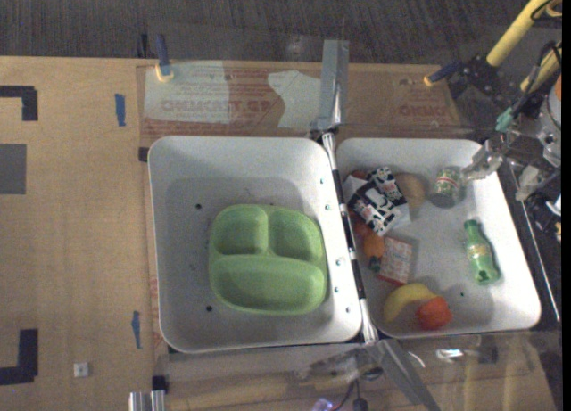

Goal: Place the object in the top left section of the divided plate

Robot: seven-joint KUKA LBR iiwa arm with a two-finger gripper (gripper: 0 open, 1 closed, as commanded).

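Note:
A green divided plate [268,258] lies in the left bin [174,222]; its two small sections face the far side and its one large section is nearest the front. The right bin [517,302] holds the loose objects: a black-and-white cow-patterned carton [379,201], a small round jar [448,184], a green bottle [480,251], a banana [403,300], a red fruit [434,313] and a printed packet [398,260]. My gripper [488,161] hangs over the right bin's far right corner, just right of the jar and above it. Nothing shows between its tips.
A brownish round item [411,188] sits beside the carton, and an orange piece [372,245] lies against the divider wall. A yellow pole [526,17] and cables stand at the back right. Blue tape marks dot the cardboard bench top.

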